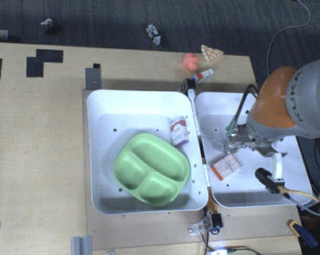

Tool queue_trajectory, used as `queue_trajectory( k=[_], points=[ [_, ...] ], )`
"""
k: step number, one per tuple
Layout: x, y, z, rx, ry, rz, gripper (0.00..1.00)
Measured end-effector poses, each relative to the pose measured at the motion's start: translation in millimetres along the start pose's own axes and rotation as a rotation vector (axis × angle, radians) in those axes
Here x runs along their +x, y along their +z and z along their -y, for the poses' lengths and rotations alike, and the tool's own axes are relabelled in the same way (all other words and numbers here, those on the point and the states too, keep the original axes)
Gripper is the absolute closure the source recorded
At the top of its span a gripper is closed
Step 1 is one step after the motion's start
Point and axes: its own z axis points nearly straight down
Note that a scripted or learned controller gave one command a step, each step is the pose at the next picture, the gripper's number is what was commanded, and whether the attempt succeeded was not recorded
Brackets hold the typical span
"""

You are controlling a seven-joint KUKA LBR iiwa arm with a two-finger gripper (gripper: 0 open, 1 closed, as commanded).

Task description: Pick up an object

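Hovering over an orange packet (226,167), lettering too blurred

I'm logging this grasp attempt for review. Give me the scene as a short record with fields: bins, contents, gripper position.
left bin: green divided plate; small red-and-white packet near the right wall
right bin: orange-and-white packet, lying flat
gripper: low in the right bin, just above the orange-and-white packet in the view
contact: cannot tell
bench beyond bins: pink ball, pizza-slice toy
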Motion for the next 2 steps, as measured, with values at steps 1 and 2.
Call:
queue_trajectory(
  k=[1, 2],
  points=[
    [0.1, 0.1, 0.1, 0.0, 0.0, 0.0, 0.0],
    [-6.3, 14.7, -78.3, 0.01, -0.002, -0.001, 0.0]
  ],
)
